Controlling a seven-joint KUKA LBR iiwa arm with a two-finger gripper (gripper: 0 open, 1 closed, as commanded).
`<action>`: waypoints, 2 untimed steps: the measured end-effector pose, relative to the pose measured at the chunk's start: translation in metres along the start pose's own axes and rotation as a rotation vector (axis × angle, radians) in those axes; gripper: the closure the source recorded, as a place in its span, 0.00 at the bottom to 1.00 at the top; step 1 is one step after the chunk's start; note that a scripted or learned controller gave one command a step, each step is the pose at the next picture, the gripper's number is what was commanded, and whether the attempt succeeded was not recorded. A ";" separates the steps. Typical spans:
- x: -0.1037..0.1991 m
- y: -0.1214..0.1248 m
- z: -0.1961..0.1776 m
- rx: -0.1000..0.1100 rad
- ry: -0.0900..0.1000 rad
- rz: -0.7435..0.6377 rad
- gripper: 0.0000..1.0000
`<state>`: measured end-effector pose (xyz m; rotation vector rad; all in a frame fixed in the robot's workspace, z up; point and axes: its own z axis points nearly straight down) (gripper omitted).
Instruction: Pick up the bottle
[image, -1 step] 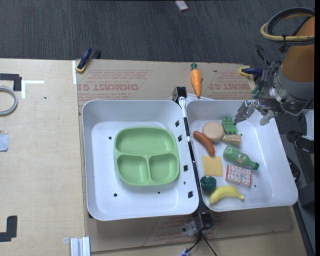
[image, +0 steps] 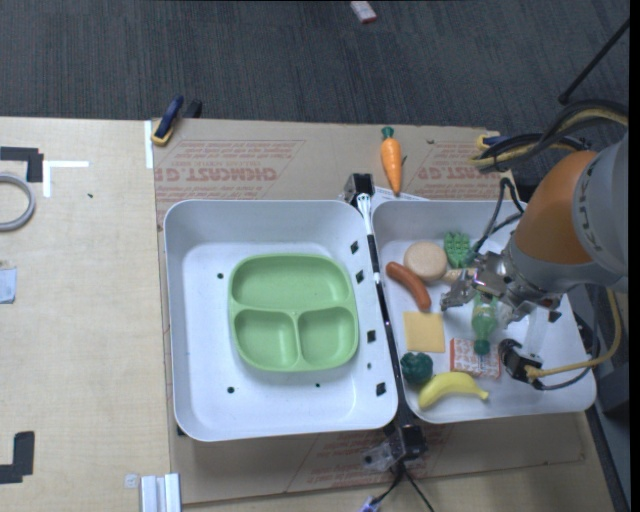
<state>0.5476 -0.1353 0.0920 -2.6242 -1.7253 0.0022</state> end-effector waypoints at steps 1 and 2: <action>-0.001 0.000 -0.009 0.000 -0.001 0.004 1.00; 0.017 -0.076 -0.174 0.000 -0.001 -0.014 1.00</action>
